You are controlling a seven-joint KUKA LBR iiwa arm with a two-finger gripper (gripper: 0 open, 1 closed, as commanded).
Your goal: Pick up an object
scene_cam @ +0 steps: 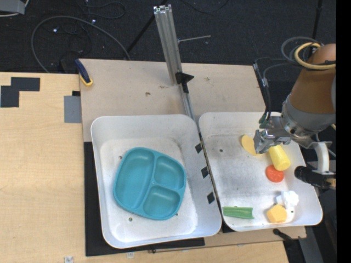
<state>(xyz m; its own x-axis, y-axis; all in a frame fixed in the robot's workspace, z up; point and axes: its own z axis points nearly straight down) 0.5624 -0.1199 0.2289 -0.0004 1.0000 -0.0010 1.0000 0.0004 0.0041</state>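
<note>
My gripper [261,142] hangs low over the right bin [230,169], near its far right part. It sits right beside a flat yellow piece [248,143] and a yellow cylinder [279,156]. An orange-red round object [275,173] lies just below the cylinder. Nearer the bin's front edge are a green flat bar [238,212], a yellow-orange block [277,214] and a small white object [289,198]. Nothing is visibly held.
The left bin [109,141] holds a teal divided plate [149,183]. A metal post [169,43] rises behind the gap between the bins. The arm's orange band and grey wrist [310,100] hang above the right bin's far right edge.
</note>
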